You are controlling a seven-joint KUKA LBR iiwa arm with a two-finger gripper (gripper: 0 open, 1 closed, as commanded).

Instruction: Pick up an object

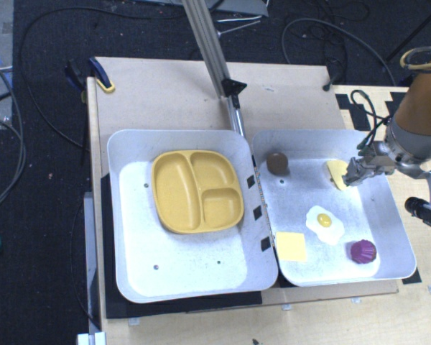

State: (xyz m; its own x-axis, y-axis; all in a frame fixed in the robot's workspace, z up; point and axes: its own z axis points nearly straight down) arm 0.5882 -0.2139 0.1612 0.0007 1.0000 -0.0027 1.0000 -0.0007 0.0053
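In the right bin (388, 264) lie a brown round piece (276, 163), a pale yellow piece (335, 172), a toy fried egg (324, 223), a yellow cheese square (291, 246) and a purple lumpy piece (362, 251). My gripper (352, 176) reaches in from the right and is low over the right edge of the pale yellow piece, touching or nearly touching it. The wrist hides how its fingertips stand.
The left bin (129, 264) holds a yellow divided plate (197, 191). A slanted metal pole (208, 38) rises behind the bins. Cables lie on the dark floor around the bench, and black cables (366, 110) run near the arm.
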